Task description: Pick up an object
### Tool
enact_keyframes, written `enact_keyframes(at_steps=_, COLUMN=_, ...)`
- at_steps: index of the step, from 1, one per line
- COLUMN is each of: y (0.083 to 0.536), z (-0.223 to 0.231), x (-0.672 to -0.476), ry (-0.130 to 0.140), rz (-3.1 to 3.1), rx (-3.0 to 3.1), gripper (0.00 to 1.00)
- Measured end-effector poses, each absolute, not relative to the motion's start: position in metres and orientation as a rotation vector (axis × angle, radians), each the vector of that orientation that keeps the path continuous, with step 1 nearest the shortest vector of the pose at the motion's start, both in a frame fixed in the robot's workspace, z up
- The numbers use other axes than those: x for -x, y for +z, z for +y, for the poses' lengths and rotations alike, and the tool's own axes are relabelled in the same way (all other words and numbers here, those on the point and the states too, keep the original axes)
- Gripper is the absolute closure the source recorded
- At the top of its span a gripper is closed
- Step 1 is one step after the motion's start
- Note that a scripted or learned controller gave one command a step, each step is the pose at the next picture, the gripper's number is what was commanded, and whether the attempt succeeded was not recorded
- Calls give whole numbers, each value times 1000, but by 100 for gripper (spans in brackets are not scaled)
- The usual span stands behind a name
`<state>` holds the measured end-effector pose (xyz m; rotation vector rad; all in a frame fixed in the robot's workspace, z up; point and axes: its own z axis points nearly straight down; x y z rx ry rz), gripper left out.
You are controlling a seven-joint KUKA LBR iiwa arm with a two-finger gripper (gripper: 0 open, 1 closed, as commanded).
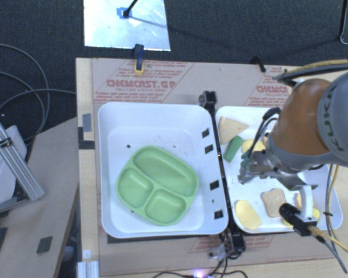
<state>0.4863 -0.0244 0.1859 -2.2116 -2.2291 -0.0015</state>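
Two white bins sit side by side before us. Looking down at a slant, we find a green divided plate [157, 185] in the left bin [113, 126]. In the right bin [238, 113] lie a tan wedge [231, 125], a green piece [234, 147], a yellow oval [247, 214] and a toast-like slice [273, 201]. We see the gripper [248, 169] low over that bin's middle, beside the green piece; whether it grips anything, we cannot tell.

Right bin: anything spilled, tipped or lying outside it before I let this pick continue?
Nothing stands out. The food pieces, among them the green piece and the yellow oval, lie flat inside the right bin. The green divided plate sits level in the left bin.
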Motion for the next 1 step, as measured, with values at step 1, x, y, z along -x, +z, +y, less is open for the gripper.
enact_keyframes(at_steps=1, y=184, z=-8, x=-487, ry=-3, rz=-2229, rx=2214, gripper=100)
